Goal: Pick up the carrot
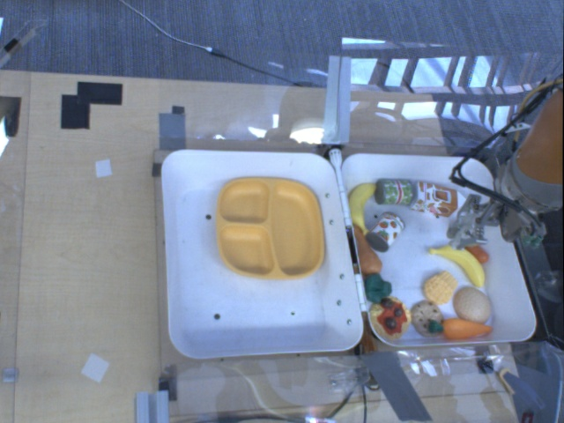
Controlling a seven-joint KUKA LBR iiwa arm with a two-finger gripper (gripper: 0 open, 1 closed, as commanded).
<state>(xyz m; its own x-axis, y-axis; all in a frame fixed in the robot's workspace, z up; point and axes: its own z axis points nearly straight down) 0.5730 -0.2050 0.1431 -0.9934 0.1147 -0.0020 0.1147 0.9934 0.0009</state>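
Underneath, pale wooden bench (79, 263), 2 white bins (189, 324), blue carpet (264, 16) beyond.

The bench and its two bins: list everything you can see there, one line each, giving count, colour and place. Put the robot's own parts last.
Divided plate: 1, yellow, middle of left bin.
Can: 1, green and dark, lying at the back of right bin.
Carton: 1, white and red, beside the can.
Bananas: 2, yellow, one at the right bin's back left, one mid-right.
Carrot: 1, orange, front right corner of right bin.
Egg: 1, beige, just behind the carrot.
Corn: 1, yellow, left of the egg.
Cookie: 1, tan with dark spots, front of right bin.
Pizza slice: 1, red and yellow, front left of right bin.
Gripper: 1, grey metal, above the right bin's right side.
Arm: 1, grey with orange band, right.
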